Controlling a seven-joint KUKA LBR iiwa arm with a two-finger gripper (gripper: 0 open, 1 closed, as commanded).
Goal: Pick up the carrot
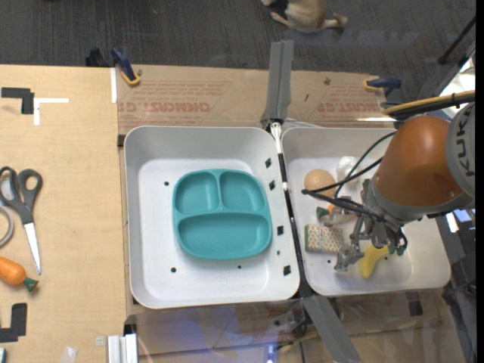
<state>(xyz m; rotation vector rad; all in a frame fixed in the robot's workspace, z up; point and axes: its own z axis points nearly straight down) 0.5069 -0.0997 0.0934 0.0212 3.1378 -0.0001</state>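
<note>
The grey arm with its orange band [418, 165] reaches in from three o'clock and hangs over the right-hand shallow white bin [423, 274]. Its two-finger gripper [355, 249] points down toward that bin's floor at about six o'clock of the wrist, its metal fingers standing just beside a small yellow item [372, 262]; whether they are parted or closed, and whether anything sits between them, cannot be told from this slanted view.

In the same bin, a patterned, cracker-like square [324, 238] lies at nine o'clock of the gripper, and a tan rounded egg-like object [318, 180] rests at eleven o'clock of it, near the bin's wall.

The left-hand white bin [144, 225] holds a teal plastic divided plate [221, 213] with three compartments.

The small orange carrot with a green stem end [14, 272] lies on the wooden bench [68, 203], well apart from both bins, at the far nine o'clock edge of the scene. A pair of grey-handled scissors [23, 210] lies at twelve o'clock of the carrot.
</note>
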